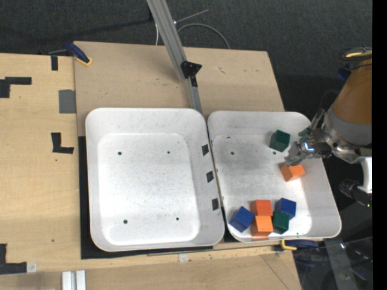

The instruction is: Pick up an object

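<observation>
Orange block (293, 172) lies alone in the right bin (254, 162), near that bin's right wall and tipped so one corner points down the slope of the view. The claw (300, 151) sits just above and touching or nearly touching its upper edge; the metal parts there blur together, so I cannot tell whether the claw is spread or closed, nor whether the block is between its tips. Behind the claw the arm (354, 110) comes in from the right, its orange band rounded and large, and its outer side is cut off by the picture edge.

A dark green block (279, 141) rests just up and left of the claw, apart from the orange one. Along the bin's near wall a cluster of blocks is packed close: a blue block (242, 218) at the left, two orange blocks (262, 215) stacked or butted together in the middle, another blue block (286, 207) and a second green block (280, 222) at the right. Their touching faces hide how many sides are free.

The left bin (148, 177) lies beside it, the two rims meeting at the middle. Both stand on the wooden table (36, 162). A grey metal bar (166, 26) slants down from the top edge to the bins' junction, its upper end cut off.
</observation>
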`<state>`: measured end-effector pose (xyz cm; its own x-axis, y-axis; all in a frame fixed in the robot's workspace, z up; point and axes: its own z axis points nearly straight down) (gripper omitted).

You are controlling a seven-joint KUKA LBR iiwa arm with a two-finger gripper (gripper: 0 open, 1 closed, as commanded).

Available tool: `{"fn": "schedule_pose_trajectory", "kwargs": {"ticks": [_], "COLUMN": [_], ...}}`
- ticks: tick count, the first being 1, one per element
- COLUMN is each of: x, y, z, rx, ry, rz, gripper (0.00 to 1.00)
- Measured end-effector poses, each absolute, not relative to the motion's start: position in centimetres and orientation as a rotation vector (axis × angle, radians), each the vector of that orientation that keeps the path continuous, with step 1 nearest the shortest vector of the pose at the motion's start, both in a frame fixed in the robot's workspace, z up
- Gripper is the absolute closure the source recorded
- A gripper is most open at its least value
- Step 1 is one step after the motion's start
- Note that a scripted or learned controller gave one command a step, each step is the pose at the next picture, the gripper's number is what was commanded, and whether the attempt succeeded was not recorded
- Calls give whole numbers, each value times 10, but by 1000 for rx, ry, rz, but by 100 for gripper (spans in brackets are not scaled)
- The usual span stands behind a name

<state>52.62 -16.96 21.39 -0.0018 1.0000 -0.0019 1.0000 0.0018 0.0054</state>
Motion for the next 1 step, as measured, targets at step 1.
{"fn": "schedule_pose_trajectory", "kwargs": {"ticks": [1], "x": [537], "y": [-171], "z": [265], "rx": [2216], "ry": [2220], "rz": [3], "gripper": [100]}}
